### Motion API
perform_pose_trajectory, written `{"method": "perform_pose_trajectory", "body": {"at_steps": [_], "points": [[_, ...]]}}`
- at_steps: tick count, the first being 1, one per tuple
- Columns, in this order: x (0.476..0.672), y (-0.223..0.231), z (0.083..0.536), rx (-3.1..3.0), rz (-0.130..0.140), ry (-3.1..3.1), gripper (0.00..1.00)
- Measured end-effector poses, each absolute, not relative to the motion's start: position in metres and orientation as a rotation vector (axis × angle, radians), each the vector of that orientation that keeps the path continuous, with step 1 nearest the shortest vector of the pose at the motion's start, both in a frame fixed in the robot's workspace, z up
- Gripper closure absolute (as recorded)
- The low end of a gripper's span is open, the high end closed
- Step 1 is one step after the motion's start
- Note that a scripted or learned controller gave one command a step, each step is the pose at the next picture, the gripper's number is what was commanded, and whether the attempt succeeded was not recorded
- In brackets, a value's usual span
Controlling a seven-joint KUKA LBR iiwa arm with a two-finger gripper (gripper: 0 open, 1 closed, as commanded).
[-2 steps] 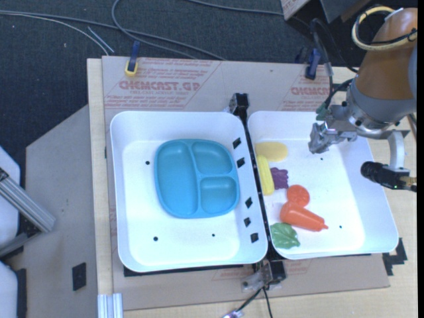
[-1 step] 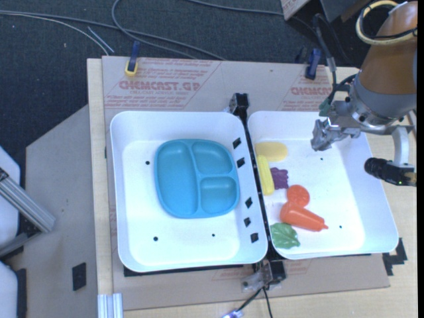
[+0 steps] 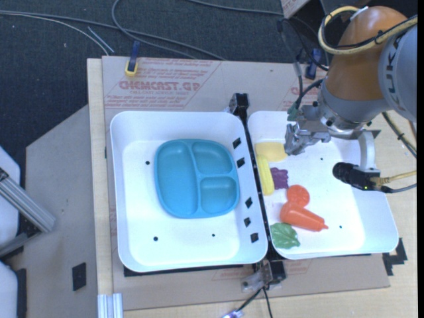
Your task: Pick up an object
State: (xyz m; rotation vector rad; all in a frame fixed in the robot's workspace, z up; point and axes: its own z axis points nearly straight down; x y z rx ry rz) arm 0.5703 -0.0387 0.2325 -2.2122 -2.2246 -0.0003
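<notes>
Right now two bins (image 3: 126, 177), one blue plate (image 3: 197, 177), five toy foods. Yellow toy (image 3: 268, 152) sits at eight o'clock, touching the claw (image 3: 296, 144); grip unclear.

This looks like a robotics lab. A grey-and-orange industrial arm (image 3: 361, 58) reaches in at the upper right of the frame over a tabletop (image 3: 172, 78) covered with printed cardboard sheeting. Two shallow white bins (image 3: 126, 177) sit side by side on it, fixed with black clips. Loose cables (image 3: 165, 5) trail across dark carpet along the top of the frame, and an aluminium frame bar (image 3: 23, 201) crosses the left edge.
</notes>
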Motion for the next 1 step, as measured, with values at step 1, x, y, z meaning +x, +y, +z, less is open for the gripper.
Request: {"method": "perform_pose_trajectory", "body": {"at_steps": [1], "points": [[0.563, 0.0144, 0.2409, -2.212, -0.002, -2.226, 1.0]]}}
